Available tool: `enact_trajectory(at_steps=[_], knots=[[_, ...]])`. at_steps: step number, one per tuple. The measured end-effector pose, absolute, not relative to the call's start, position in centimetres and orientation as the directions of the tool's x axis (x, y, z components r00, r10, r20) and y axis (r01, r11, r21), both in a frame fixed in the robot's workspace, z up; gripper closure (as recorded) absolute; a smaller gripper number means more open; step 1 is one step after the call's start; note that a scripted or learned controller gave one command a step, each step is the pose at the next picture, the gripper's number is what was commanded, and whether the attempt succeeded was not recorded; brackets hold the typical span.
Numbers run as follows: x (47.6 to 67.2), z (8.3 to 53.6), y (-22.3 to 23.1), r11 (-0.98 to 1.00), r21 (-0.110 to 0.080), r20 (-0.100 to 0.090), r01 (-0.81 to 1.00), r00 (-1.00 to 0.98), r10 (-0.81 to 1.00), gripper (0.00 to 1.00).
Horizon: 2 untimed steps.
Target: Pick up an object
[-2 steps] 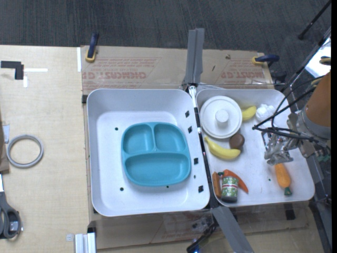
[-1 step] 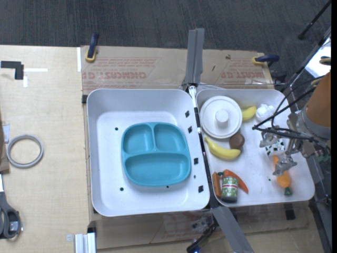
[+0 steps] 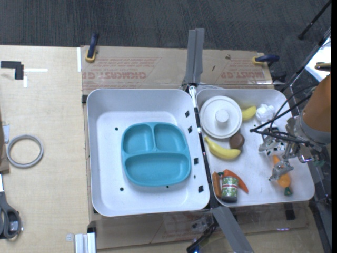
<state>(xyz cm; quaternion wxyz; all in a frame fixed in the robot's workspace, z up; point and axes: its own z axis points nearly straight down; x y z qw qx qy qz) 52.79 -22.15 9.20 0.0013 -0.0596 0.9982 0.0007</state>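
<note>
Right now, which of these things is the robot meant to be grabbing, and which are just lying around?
For the job, all in the right bin:
gripper
orange
two bananas
can
carrot
white lid
brown ball

Lying about:
blue plate in the left bin
tape roll
scissors
clamps

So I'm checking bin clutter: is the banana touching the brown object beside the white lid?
Touching. The camera view shows the banana running right up against the brown object, with no gap.

Two white bins (image 3: 100,157), one blue tray (image 3: 156,154), two bananas (image 3: 224,151), one can (image 3: 229,187), one white lid (image 3: 221,116)
</note>
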Motion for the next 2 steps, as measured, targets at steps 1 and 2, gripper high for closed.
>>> enact_trajectory(at_steps=[1, 2], knots=[[52.94, 10.16, -22.09, 0.993, 0.001, -0.007, -0.119, -0.993, -0.119, 1.00], [52.94, 10.16, -22.09, 0.993, 0.001, -0.007, -0.119, -0.993, -0.119, 0.00]])
